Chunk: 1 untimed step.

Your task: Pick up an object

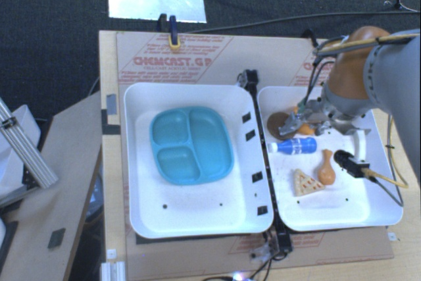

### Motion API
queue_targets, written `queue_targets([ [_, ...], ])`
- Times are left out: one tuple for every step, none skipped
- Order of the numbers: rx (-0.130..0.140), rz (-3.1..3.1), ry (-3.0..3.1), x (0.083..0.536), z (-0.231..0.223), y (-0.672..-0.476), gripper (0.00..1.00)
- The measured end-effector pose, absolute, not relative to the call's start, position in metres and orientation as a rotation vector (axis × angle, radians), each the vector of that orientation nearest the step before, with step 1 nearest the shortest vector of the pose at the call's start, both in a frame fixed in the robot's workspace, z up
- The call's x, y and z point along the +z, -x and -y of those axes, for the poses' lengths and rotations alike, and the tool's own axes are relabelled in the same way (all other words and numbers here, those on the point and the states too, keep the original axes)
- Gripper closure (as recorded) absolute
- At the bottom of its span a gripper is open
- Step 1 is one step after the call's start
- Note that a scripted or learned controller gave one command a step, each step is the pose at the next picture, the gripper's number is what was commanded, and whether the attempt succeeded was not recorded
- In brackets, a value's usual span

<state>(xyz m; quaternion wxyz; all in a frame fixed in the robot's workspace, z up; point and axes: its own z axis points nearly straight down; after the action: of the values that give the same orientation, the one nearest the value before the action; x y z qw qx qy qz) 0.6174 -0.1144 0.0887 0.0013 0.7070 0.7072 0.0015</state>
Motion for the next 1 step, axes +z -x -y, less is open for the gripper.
queue_targets([
  [0.014,-2.217,-2.215,0.1010,0.1132,-0.6197,1.00],
])
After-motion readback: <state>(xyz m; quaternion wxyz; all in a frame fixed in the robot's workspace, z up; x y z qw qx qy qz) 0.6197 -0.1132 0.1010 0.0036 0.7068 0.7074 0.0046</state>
